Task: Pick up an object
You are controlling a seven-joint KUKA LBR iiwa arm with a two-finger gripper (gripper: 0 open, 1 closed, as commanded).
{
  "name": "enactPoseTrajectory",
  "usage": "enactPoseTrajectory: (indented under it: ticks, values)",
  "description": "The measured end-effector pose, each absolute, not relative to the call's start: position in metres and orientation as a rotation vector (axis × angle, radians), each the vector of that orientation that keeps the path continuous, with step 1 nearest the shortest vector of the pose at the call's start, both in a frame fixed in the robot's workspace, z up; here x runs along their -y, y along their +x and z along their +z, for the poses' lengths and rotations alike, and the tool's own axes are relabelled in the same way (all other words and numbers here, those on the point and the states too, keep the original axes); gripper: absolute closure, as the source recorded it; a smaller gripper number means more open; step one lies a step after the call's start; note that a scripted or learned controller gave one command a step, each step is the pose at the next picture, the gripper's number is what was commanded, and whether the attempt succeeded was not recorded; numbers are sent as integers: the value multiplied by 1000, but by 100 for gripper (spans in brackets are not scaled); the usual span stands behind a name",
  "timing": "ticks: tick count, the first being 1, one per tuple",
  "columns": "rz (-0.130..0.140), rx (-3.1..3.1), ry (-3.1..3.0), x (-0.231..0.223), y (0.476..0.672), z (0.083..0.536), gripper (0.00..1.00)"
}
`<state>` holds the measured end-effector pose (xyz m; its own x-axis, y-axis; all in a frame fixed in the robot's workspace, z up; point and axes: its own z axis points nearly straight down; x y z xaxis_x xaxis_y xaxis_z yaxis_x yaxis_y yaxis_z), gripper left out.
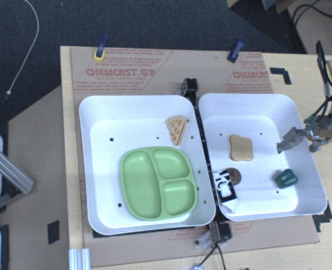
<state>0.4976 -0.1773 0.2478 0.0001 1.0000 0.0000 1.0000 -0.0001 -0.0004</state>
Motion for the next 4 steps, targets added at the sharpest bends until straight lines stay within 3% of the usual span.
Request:
enactPoseTrajectory:
  ticks: [2,3,4]
  values:
    - [1,2219,-2221,175,482,140,0]
    - [-15,2235,-2227,174,487,108,0]
    - [-10,2232,-2228,175,486,115,100]
